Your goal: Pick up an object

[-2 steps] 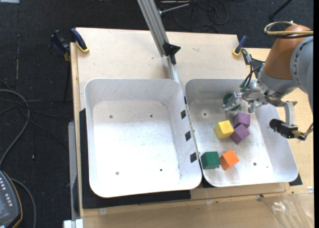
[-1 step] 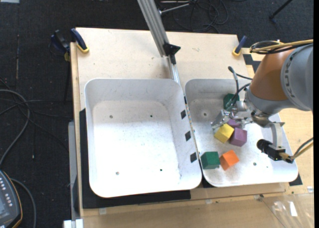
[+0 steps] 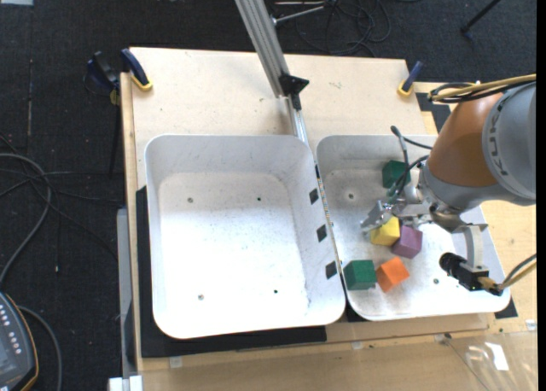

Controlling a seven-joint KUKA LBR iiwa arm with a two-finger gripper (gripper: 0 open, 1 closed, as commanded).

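At centre right of the frame, in the right bin, the gripper sits low with its fingers narrowly parted, just touching the yellow block but gripping nothing. A purple block lies beside the yellow block, with an orange block and a green block below.

No text, label, brand, number or sign can be read anywhere in the view. The small black marks on the wall between the two white bins are too small to make out.
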